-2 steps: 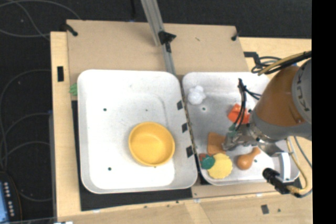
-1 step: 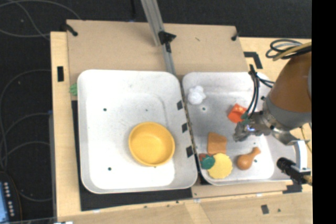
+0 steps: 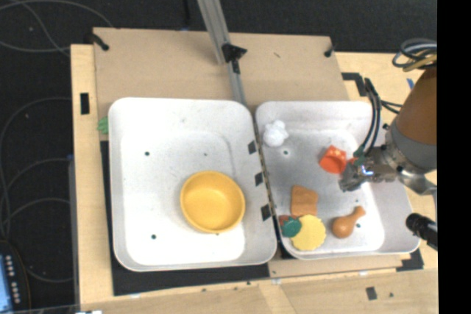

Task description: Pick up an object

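Orange block [image 3: 333, 159], small, angular.

We see our arm [image 3: 421, 118] reaching in from the right, its orange band above a grey wrist. Our gripper [image 3: 355, 176] hangs low and points toward the left; its fingers are too blurred to read.

- Setting: a robotics lab test bench, not a home.
- Bare board bench [image 3: 184, 62] carrying two white bins [image 3: 132, 158], clipped at the corners.
- Loose cables [image 3: 37, 18] trailing over black flooring.
- Metal camera mast [image 3: 210, 4]; industrial arm [image 3: 419, 121] with bundled wiring.
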